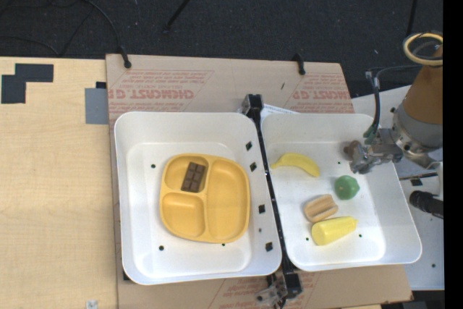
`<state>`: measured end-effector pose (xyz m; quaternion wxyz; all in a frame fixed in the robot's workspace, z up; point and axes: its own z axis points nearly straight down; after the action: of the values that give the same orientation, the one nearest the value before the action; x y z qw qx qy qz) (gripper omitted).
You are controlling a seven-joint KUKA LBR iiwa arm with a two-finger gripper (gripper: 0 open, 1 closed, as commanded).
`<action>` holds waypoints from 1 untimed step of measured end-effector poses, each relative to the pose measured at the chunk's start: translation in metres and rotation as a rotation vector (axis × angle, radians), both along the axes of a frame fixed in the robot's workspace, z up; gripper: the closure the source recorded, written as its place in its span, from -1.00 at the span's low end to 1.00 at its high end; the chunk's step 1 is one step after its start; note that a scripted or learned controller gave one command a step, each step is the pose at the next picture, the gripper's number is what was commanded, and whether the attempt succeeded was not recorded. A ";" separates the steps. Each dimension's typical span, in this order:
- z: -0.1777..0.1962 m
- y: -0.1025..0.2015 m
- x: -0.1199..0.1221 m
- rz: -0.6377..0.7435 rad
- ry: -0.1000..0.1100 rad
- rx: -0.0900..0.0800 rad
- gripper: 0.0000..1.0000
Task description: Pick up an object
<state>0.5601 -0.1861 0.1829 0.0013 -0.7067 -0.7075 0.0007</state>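
You can read mirrored red lettering on the cardboard [217,87] behind the bins. At right of frame, the arm [423,101] reaches in, its gripper [359,155] low over the right bin [391,242], above the green ball [347,187]. You cannot tell how wide its pincer stands.

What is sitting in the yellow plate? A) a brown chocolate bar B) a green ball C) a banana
A: the chocolate bar lies in the top compartment of the yellow plate in the left bin, while the banana and green ball lie in the right bin.

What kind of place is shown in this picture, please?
Probably a robot test lab: a robot arm reaches over two white bins holding toy food like a banana, with loose cables on the dark floor.
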 end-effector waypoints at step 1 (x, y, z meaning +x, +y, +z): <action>0.052 0.000 0.000 0.001 -0.002 -0.001 1.00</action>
<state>0.5602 -0.1865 0.2344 0.0001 -0.7064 -0.7078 0.0001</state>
